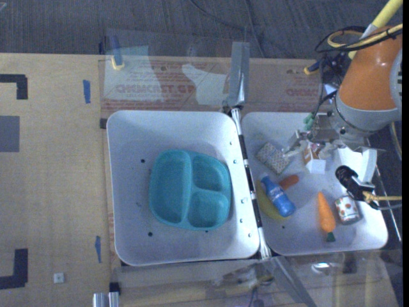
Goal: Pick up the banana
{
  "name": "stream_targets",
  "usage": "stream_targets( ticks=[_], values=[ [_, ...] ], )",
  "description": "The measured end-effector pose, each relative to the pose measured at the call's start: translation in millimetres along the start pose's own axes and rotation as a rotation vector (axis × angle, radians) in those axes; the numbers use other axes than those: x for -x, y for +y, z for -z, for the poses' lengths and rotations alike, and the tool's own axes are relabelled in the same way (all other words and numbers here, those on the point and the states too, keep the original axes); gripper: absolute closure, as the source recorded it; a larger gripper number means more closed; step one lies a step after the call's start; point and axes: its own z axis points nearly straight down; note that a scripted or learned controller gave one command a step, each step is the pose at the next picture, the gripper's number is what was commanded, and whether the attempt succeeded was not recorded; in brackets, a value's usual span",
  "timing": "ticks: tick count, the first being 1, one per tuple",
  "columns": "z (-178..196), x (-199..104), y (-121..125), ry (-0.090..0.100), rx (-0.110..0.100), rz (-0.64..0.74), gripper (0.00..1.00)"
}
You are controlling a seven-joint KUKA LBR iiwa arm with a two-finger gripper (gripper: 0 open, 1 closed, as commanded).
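blue bottle [277, 196] lying across banana [266, 206] (mostly hidden), carrot [326, 215] nearby

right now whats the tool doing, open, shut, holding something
Tool: cannot be told; it sits low over the right bin near the top, and nothing shows whether it grips anything. The banana lies partly under the blue bottle.

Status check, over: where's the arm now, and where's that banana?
Gripper above right bin's far side. Banana by left wall, apart from it. Blue bottle lies across the banana.
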Motion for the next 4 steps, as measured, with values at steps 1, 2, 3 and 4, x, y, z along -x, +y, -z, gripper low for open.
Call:
stream_targets(
  ticks=[1, 2, 3, 4],
  values=[
    [-30.1, 27.3, 69.0, -0.001, 0.002, 0.255, 0.0],
    [-18.8, -42.1, 93.8, -0.001, 0.002, 0.314, 0.0],
    [59.9, 110.9, 93.4, -0.002, 0.002, 0.253, 0.0],
    [71.1, 110.5, 94.4, -0.005, 0.005, 0.255, 1.0]
  ],
)
